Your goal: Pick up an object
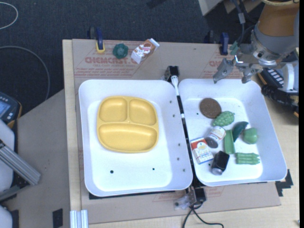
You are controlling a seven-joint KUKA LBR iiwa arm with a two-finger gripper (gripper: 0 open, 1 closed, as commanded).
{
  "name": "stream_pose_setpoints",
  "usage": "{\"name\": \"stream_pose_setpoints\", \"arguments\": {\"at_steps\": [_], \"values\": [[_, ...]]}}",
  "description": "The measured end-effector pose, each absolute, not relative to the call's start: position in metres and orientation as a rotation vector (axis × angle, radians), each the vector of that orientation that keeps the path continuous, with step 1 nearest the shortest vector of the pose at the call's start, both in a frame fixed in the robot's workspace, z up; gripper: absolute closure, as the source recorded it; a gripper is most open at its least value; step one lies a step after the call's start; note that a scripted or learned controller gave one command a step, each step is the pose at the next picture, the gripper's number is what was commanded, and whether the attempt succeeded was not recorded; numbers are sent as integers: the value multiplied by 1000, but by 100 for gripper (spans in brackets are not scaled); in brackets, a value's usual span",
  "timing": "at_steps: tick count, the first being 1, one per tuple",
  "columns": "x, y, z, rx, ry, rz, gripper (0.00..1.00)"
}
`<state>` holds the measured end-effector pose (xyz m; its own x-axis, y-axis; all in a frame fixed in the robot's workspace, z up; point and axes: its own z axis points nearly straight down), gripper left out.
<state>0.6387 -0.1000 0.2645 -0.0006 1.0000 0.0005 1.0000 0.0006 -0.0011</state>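
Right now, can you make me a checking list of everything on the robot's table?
Surface: brown board bearing two white bins side by side.
Job's things: right bin holds a brown disc, green toys, small jar, red-white carton, black object.
Clutter: yellow divided plate in left bin; green knob and small packet on the board behind.
Grippers: gripper open, above the right bin's far edge, holding nothing.
Cables: black cable at front.
Surroundings: dark carpet.
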Motion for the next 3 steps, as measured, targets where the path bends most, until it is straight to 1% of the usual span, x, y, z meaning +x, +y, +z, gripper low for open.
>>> {"name": "stream_pose_setpoints", "arguments": {"at_steps": [1, 2, 3], "values": [[639, -100, 276, -2221, -2225, -2, 100], [583, -82, 371, -2224, -2230, -12, 100], [537, -58, 453, -2223, -2230, -11, 100]]}}
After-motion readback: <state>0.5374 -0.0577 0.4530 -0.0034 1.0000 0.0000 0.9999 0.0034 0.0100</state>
